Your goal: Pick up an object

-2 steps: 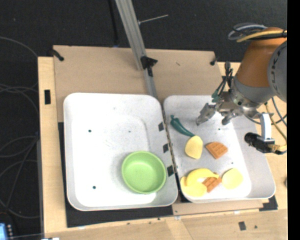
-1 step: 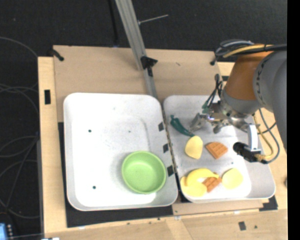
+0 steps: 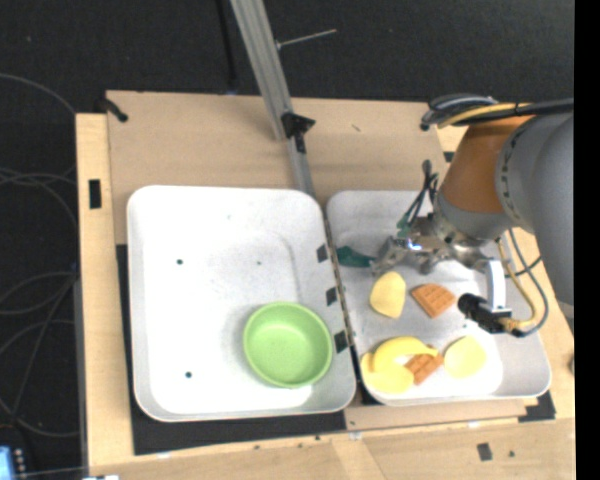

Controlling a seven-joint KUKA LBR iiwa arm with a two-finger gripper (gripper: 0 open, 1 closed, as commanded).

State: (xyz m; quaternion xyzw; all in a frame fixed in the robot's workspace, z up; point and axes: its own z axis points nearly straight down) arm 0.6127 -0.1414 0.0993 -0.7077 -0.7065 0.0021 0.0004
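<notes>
Yellow and orange pieces lie loose in the right bin [image 3: 360, 213], where the gripper [image 3: 412, 256] hangs low just above a pale yellow chunk [image 3: 387, 295], probably lining up on it as the nearest pick. An orange waffle piece [image 3: 433, 299] sits just right of that chunk, a yellow dish [image 3: 390, 360] below it and a green bowl [image 3: 288, 343] well to its left in the left bin [image 3: 180, 218]. Whether the claw is spread or pressed together I cannot tell, and nothing shows between it.
</notes>
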